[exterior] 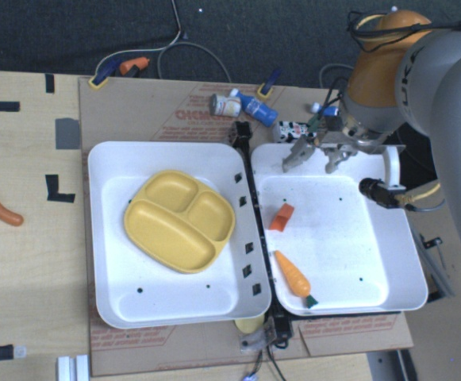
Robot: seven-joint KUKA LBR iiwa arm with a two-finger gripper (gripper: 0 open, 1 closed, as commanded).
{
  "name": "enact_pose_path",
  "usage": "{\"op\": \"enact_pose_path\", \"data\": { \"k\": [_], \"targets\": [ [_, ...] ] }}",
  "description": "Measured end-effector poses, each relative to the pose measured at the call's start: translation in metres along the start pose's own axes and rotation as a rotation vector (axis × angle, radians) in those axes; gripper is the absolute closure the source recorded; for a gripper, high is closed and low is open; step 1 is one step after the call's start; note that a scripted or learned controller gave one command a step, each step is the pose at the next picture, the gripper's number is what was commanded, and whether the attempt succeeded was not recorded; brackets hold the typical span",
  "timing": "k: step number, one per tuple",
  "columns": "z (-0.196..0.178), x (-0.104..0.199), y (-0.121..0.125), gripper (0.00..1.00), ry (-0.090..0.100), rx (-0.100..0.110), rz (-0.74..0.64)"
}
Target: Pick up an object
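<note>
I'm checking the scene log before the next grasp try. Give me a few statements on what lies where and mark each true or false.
1. The yellow plate lies in the left bin. True.
2. The carrot lies in the left bin. False: it lies in the right bin, near its front left corner.
3. The orange block lies in the right bin, apart from the carrot. True.
4. The gripper holds the block. False: it hangs at the right bin's far edge, open, with nothing between its fingers.
5. The sausage lies in the right bin. False: it lies on the bench, left of both bins.
</note>
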State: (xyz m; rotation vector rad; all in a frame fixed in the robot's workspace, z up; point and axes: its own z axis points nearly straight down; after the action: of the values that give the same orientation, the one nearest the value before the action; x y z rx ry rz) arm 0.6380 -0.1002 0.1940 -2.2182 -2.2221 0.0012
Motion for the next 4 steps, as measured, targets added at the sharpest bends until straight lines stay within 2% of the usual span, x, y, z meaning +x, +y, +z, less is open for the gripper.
{"op": "enact_pose_path", "data": {
  "k": [1, 2, 3, 4],
  "targets": [
    [0.098, -0.007, -0.035, 0.00, -0.001, -0.004, 0.000],
    [0.106, 0.004, -0.118, 0.00, -0.002, -0.013, 0.003],
    [0.065, -0.079, -0.095, 0.00, -0.007, -0.006, 0.006],
    [0.102, -0.007, -0.085, 0.00, 0.003, 0.003, -0.004]
  ]
}}
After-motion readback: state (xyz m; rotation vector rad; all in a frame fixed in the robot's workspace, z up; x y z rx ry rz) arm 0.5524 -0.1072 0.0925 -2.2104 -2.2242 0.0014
